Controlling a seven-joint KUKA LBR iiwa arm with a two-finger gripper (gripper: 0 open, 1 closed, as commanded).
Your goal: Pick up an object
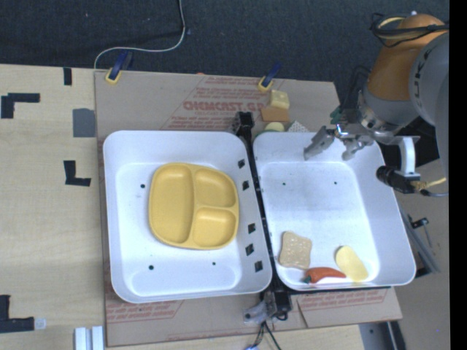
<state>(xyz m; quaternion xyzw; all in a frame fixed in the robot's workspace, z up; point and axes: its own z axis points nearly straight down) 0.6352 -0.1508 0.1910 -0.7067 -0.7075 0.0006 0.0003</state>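
Here the grey arm (408, 64), with its orange band, reaches in from the right, and its gripper (337, 144) hangs over the far rim of the right bin (379, 195). The two fingers (316, 146) are spread apart with nothing between them; one points down-left over the bin's upper wall, the other sits just to its right.

Things that could be picked up lie at the near end of that right bin, well apart from the gripper. A pale tan slice of bread (295, 250) lies flat near the bin's lower left corner. To its right lies a yellow oval piece (352, 263), and just below and between the two lies a small orange-red piece (325, 274), close against the near wall and touching or nearly touching the yellow one.

The left bin (124, 195) holds a yellow divided plate (193, 205) with three compartments, lying flat near its middle.

Behind the bins, on the cardboard sheet (219, 104) covering the counter (44, 217), a few small blocks (276, 108) sit together, yellow, tan and pale green, just beyond the joint of the two bins. Two clamps (117, 68) pin the sheet's far edge, and a white cable (171, 28) runs across the dark floor above.
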